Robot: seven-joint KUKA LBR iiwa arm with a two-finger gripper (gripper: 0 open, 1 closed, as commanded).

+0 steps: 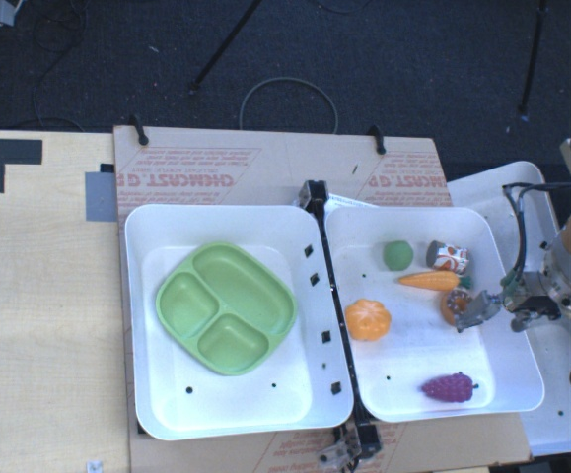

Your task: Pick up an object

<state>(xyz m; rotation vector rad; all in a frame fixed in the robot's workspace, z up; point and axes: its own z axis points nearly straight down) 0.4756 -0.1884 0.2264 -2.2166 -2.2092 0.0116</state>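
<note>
Where the bins divide, my left bin (pixel 147 264) holds a green divided plate (pixel 226 306); my right bin (pixel 507 392) holds green ball (pixel 397 255), can (pixel 449 257), carrot (pixel 429 281), orange (pixel 367 319), grapes (pixel 449 388). My gripper (pixel 470 311) sits near the right rim against a brown object (pixel 452 305); grip unreadable. Bin centre open.

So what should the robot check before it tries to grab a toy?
1. Toys to pick are in the right bin: ok. There is a green ball, carrot, orange, purple grapes and small can.
2. Gripper is over the right bin: ok, near its right side.
3. Gripper is lined up on a toy: cannot tell; something orange-brown lies right by it.
4. Grapes have free room around them: ok.
5. Carrot is apart from the can: not ok, they look very close.
6. Green plate is out of the way: ok, in the left bin.
</note>
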